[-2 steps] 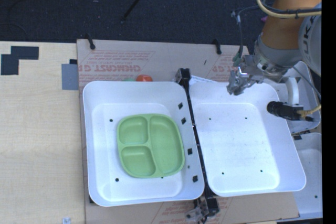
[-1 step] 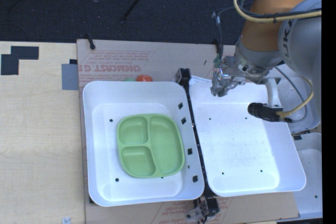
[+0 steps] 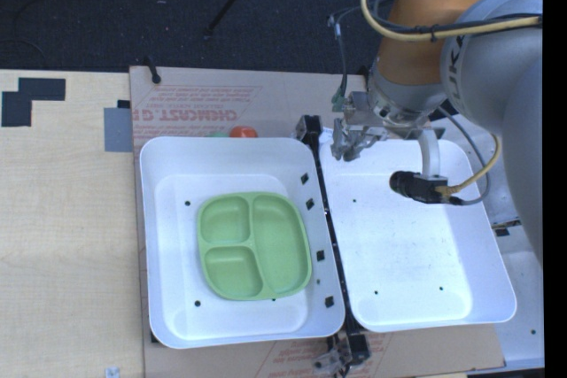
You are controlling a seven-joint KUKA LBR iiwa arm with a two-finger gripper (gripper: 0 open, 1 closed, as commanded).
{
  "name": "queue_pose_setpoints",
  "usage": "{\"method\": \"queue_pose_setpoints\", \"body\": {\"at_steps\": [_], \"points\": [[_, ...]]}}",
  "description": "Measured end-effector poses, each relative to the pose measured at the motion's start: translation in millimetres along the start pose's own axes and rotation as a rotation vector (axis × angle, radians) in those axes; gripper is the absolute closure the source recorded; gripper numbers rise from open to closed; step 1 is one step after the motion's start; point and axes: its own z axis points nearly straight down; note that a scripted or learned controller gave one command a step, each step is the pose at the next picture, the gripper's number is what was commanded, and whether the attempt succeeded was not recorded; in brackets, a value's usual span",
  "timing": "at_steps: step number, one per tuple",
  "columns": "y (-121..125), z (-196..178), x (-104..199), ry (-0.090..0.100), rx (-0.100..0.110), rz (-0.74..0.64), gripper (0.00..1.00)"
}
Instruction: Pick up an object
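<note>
Nearest, a green tray (image 3: pixel 255 245) is lying flat in the left bin (image 3: pixel 168 173), well apart from my gripper (image 3: pixel 348 144). Farther back, my gripper is hanging over the right bin's (image 3: pixel 425 297) far left corner, and past the left bin's far rim something small and orange (image 3: pixel 243 133) is peeking out.

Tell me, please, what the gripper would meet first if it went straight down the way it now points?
Probably the bare floor of the right bin near its back left corner: the gripper hangs there with nothing beneath it, though its height is unclear.
</note>
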Motion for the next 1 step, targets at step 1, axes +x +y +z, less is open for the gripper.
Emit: {"method": "queue_pose_setpoints", "body": {"at_steps": [1], "points": [[-9.3, 5.2, 55.5, 0.001, 0.002, -0.001, 1.0]]}}
